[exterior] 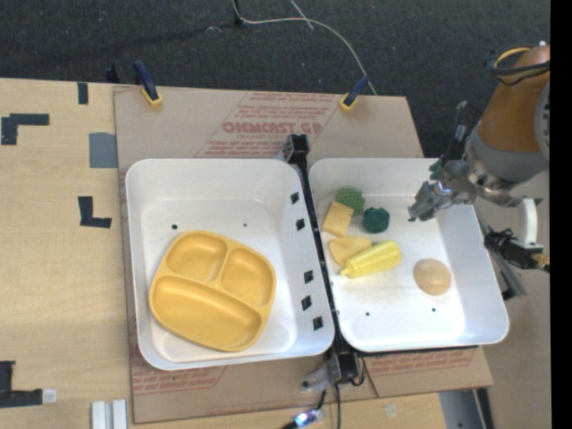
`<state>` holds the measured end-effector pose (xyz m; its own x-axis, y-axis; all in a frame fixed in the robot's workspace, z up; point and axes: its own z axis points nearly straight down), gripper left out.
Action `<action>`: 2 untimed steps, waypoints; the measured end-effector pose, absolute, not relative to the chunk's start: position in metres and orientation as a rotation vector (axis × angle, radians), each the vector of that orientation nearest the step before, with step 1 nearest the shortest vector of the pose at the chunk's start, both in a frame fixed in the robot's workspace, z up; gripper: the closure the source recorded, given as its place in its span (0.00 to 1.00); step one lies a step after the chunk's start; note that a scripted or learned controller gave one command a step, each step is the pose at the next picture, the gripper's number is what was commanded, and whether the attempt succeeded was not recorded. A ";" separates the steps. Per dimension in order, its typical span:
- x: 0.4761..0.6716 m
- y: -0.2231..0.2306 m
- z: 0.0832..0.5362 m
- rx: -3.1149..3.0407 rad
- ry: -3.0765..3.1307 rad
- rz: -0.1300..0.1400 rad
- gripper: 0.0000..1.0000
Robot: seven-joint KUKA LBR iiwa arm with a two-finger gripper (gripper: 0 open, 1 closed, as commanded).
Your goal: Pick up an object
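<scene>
We see the arm (509, 123) coming in from the right, pincer (427, 202) hovering over the right bin (474, 266) near its upper right part; can't tell if it's released or clenched, too small/dark. Nothing visibly between its tips. Objs in right bin: green broccoli-like piece (350, 198), yellow cheese-like wedge (337, 218), dark green round piece (376, 219), corn cob (374, 258) lying over a pale yellow piece (343, 248), beige round obj (433, 276) apart to the right. Left bin (152, 195) has a yellow divided tray (212, 290). Both bins sit on cardboard (259, 128) on the desk (54, 266).
</scene>
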<state>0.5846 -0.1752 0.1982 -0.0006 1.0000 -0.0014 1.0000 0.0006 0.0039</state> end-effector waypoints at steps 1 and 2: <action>0.585 -0.174 0.216 2.220 2.223 0.000 1.00; 0.562 -0.119 0.219 2.218 2.229 -0.001 1.00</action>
